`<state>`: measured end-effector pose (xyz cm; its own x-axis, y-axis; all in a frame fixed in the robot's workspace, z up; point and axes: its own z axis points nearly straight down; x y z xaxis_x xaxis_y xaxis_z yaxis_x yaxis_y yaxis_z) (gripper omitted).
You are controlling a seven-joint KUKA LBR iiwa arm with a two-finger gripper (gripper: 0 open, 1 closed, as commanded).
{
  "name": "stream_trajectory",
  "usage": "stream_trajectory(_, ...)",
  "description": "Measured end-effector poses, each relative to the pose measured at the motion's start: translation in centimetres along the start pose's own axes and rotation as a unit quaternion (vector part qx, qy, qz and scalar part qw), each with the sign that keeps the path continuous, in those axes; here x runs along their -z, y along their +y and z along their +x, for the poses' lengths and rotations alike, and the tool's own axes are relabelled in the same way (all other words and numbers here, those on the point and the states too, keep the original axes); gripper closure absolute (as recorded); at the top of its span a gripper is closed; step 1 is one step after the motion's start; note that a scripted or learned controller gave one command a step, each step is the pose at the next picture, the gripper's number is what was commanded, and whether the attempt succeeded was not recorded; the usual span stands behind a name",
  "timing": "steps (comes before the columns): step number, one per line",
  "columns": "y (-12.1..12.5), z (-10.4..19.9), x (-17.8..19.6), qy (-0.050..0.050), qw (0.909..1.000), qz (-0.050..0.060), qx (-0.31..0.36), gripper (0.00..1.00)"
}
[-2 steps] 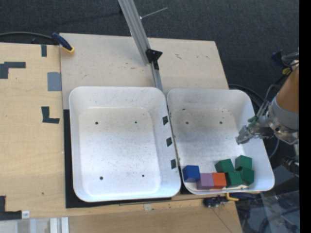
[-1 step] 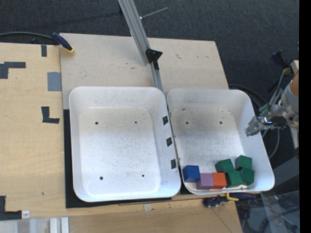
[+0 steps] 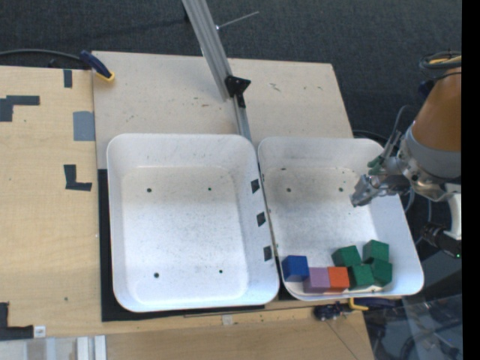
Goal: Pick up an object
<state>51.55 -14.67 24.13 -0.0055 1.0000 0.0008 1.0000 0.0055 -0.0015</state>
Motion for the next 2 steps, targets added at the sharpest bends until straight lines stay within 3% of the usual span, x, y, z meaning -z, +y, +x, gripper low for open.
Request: stream_trajectory(2, 1.7, 9.3, -0.1, 0.000, 1.0000, 0.000, 0.000, 1.00)
